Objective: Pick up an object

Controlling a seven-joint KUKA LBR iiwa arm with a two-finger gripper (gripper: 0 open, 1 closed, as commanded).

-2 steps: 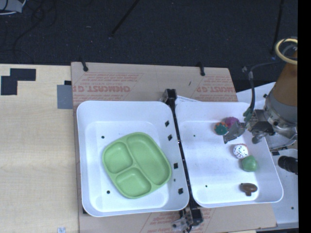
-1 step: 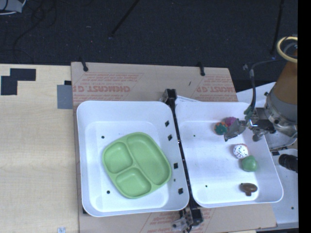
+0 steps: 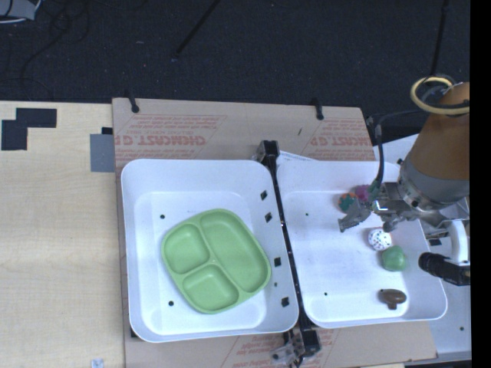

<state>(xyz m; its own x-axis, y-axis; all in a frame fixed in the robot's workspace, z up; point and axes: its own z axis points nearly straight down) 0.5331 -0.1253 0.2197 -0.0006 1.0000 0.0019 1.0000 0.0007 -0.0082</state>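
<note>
Grey gripper (image 3: 371,219) sits over right bin (image 3: 322,282), fingers spread, nothing between them. White dotted ball (image 3: 379,241) just below it, green ball (image 3: 393,259) further below, brown piece (image 3: 392,297) beyond. Green divided plate (image 3: 215,261) well left.

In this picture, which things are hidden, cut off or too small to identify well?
- Gripper, camera view: small and dark; whether the fingers are open cannot be told.
- Colourful object in the right bin: partly behind the gripper, identity unclear.
- Brown object: too small to name.
- Arm: cut off by the right edge.
- Green ball and white dotted ball: tiny, details unreadable.
</note>
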